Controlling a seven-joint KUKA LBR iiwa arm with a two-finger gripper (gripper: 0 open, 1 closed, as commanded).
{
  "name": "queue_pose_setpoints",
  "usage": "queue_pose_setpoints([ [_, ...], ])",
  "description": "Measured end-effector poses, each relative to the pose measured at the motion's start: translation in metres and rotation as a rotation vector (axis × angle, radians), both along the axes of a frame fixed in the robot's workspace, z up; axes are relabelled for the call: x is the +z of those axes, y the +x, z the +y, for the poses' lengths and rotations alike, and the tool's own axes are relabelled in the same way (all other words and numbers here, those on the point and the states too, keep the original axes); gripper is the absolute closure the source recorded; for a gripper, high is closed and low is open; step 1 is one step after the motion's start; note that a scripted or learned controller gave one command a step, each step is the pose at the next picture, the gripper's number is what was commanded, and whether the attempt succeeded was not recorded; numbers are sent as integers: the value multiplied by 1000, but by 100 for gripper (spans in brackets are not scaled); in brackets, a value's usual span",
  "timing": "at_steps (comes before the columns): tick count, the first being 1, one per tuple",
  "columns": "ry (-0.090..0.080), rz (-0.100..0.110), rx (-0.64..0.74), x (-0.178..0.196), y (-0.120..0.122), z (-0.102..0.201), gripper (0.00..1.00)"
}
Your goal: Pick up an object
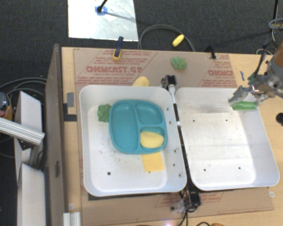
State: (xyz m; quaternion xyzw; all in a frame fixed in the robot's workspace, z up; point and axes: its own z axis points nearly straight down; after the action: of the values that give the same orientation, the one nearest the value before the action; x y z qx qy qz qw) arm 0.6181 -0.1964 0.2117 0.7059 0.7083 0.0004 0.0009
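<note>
Gripper (244, 99) hangs over the far right corner of the right bin (226, 173), and there's a green object (244, 106) clamped between its fingers, lifted clear of the bin floor! Across the divider, the left bin (92, 126) carries a teal divided plate (134, 125) with a yellow lump (151, 139) sitting in its near right compartment, a yellow flat piece (153, 162) just beside the plate's near edge and a green leafy piece (104, 112) touching its left rim. Beyond the bins, on the cardboard, lie a green knobbly ball (179, 62) and a pale yellow item (141, 82) right by the left bin's far rim.
</note>
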Motion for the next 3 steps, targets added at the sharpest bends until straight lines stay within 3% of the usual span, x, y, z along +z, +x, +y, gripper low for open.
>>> queue_pose_setpoints([
  [1, 1, 5, 3, -134, 31, -9, 0],
  [2, -3, -5, 5, -115, 33, -10, 100],
  [3, 3, 2, 4, -34, -28, 54, 100],
])
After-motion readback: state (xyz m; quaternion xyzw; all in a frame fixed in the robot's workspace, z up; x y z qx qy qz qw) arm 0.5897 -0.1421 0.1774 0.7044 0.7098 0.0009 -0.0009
